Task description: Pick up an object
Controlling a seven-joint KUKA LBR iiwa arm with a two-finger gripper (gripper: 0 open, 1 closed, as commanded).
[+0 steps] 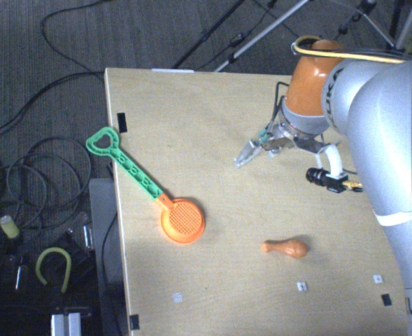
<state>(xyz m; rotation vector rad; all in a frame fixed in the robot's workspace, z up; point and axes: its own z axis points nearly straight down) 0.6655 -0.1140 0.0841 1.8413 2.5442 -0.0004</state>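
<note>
You have a pale wooden counter with small black and white markers at its edges. Left of it, on the dark grey carpeted floor, loose black cables lie coiled and looped. Near the lower left you see a yellow-green U-shaped piece and a small pale cylinder. Behind the counter's far edge, metal tripod legs slant across the carpet.

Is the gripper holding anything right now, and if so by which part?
Nothing. The gripper hangs over bare board; the sieve and the orange drumstick-shaped toy lie apart from it.
</note>
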